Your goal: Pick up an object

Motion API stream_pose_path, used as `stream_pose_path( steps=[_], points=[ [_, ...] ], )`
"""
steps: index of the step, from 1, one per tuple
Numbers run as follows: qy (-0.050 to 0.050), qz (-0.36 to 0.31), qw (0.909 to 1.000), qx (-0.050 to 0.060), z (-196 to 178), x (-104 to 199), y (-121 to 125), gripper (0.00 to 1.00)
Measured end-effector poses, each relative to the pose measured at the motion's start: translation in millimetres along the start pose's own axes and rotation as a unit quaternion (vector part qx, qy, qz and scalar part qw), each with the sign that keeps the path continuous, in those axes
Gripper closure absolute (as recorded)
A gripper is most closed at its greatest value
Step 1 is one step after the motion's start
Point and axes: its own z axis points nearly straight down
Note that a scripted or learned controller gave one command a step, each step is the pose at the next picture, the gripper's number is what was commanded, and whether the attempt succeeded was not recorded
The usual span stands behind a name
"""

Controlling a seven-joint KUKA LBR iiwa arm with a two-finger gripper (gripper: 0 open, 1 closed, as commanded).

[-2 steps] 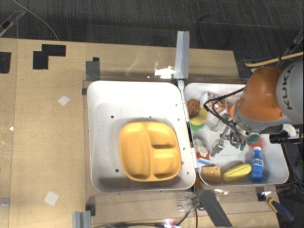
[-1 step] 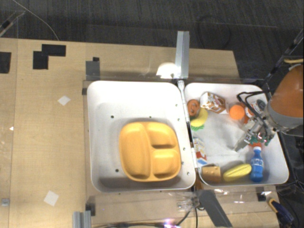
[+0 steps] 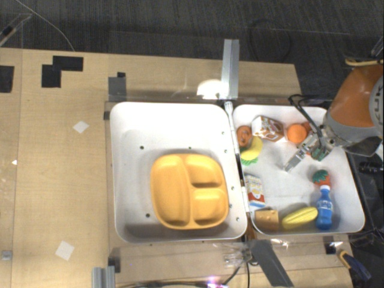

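Note:
The right bin [image 3: 354, 191] holds several toy foods. An orange ball [image 3: 296, 133] lies at the back beside a snack pouch [image 3: 268, 128] and a reddish-brown piece [image 3: 243, 135]. A yellow-green corn cob [image 3: 251, 152] and a small carton [image 3: 254, 189] lie along the left wall. A bread piece [image 3: 267, 219], a yellow banana [image 3: 299, 216] and a blue bottle [image 3: 324, 207] sit at the front. A red and green strawberry [image 3: 320, 176] lies right of centre. My gripper [image 3: 295, 159] hangs over bare bin floor in the middle, just below the orange ball, and holds nothing that I can see.
The left bin [image 3: 129, 131] holds a yellow divided plate [image 3: 189, 189]. A metal post [image 3: 230, 71] rises behind the wall between the bins. The arm's orange band [image 3: 354, 98] comes in over the right bin's back right corner.

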Motion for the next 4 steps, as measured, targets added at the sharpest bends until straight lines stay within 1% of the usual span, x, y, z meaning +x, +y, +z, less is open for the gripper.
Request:
stream_pose_path(
  steps=[1, 2, 3, 4],
  points=[
    [-0.001, 0.078, 0.997, 0.001, -1.9, 61.2, -90.1, 0.0],
    [0.0, 0.28, 0.9601, 0.0, 0.1, 15.3, -19.1, 0.0],
    [-0.004, 0.276, 0.9612, -0.003, -13.9, 12.7, -17.1, 1.0],
    [-0.004, 0.275, 0.9613, -0.003, -13.3, 13.2, -17.0, 0.0]
  ],
)
